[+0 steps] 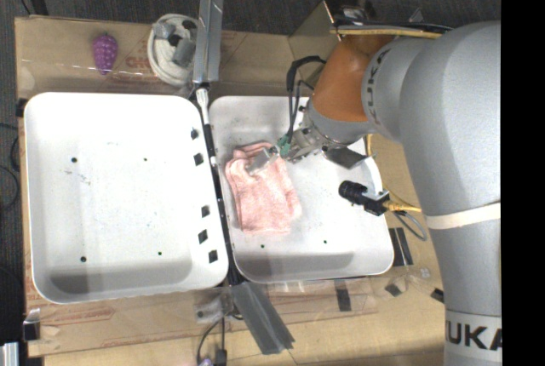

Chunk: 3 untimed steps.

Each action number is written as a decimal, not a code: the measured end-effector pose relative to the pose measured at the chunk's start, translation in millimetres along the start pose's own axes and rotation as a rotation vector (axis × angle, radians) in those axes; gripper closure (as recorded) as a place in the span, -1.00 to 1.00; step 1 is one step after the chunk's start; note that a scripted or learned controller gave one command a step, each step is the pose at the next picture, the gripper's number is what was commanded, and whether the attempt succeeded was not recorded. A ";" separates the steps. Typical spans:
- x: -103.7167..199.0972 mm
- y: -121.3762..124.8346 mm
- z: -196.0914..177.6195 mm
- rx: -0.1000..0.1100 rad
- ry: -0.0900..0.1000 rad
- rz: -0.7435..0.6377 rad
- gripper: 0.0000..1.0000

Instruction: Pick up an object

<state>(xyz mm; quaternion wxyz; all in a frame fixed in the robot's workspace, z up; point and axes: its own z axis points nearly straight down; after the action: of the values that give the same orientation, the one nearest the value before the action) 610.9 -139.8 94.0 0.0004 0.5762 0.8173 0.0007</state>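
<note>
bright even overhead light, white bins [111, 185] slightly glaring, soft shadows, mild blur

Brown bench [60, 49], 2 white bins [111, 194] side by side, purple object [105, 52], white coil [173, 47]

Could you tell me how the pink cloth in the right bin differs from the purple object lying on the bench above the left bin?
The pink cloth is pale, far larger and lies crumpled flat; the purple object is dark, small and compact. The cloth sits inside the right bin with the claw at its upper edge; the purple object lies outside both bins, far from the claw. Both rest unlifted.
</note>
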 end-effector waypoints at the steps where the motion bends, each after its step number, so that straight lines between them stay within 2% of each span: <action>1: 25.1 38.1 0.1 0.000 -0.002 -0.021 -1.00; 2: 25.1 38.1 0.1 0.000 -0.002 -0.021 -1.00; 3: 55.5 69.2 -99.1 0.000 -0.002 -0.290 -1.00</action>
<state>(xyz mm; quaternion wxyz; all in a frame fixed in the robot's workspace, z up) 657.3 -64.3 193.2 0.0010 0.4522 0.8919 0.0000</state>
